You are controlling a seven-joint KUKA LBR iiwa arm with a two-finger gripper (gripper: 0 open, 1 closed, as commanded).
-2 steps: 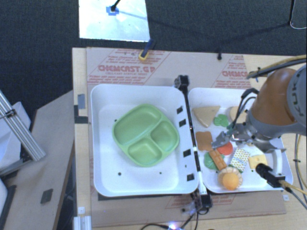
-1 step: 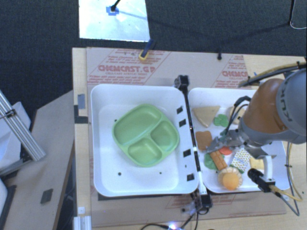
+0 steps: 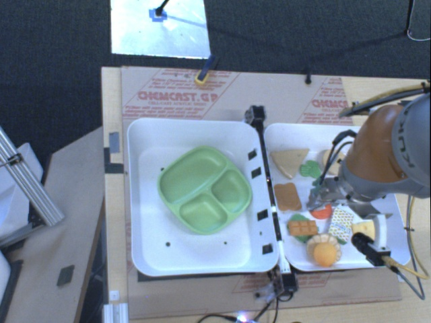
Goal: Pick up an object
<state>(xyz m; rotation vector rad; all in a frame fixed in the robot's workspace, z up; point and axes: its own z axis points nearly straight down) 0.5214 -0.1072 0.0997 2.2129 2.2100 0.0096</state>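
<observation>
Red "CHEMCAST GP" lettering on the bench's protective sheet

A robotics lab: industrial arm over two white bins on a cardboard-covered bench, dark carpet.

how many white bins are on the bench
2: the left bin holds a green divided plate; the right bin holds toy food under the arm.

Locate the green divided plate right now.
The green divided plate lies in the left white bin, near its middle, apart from the toy foods in the right bin.
</observation>
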